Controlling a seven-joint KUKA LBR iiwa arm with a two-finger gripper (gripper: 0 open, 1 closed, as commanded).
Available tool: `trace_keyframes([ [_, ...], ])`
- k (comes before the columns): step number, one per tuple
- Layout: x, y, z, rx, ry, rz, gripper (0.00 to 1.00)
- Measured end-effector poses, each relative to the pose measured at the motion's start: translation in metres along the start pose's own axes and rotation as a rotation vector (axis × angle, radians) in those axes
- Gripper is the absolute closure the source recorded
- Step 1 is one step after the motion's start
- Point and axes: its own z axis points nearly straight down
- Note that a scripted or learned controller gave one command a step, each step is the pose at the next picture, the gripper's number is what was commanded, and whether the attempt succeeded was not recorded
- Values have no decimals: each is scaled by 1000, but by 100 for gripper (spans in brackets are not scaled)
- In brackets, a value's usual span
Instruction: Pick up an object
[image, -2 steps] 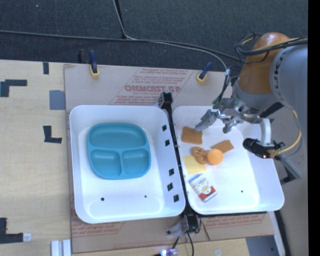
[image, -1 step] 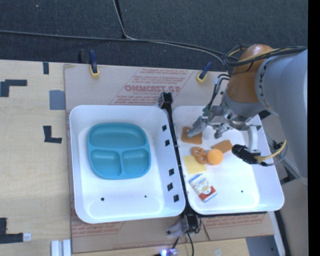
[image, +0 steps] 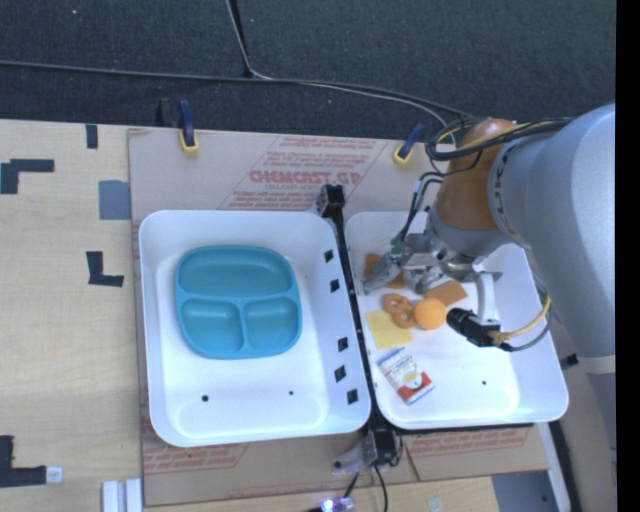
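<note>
In the right bin (image: 500, 395) lie several small items: an orange ball (image: 430, 314), a brown pretzel-like piece (image: 398, 307), a yellow square slice (image: 388, 328), a tan piece (image: 374, 266) and a small white and red packet (image: 406, 374). My gripper (image: 407, 268) hangs low over the upper left part of this bin, just above the pretzel piece and the ball, beside the tan piece. The grey arm with its orange band (image: 470, 195) reaches in from the right and covers the bin's far side. Nothing is visibly held between the fingers.
The left bin (image: 240, 400) holds a blue divided plate (image: 238, 300). A black divider with clips (image: 345, 310) runs between the bins. Yellow clamps (image: 187, 135) hold the cardboard base at the back. A cable (image: 500, 335) loops beside the wrist.
</note>
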Motion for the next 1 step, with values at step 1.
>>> trace_keyframes([
  [1,1,1,-13,-3,1,-1,100],
])
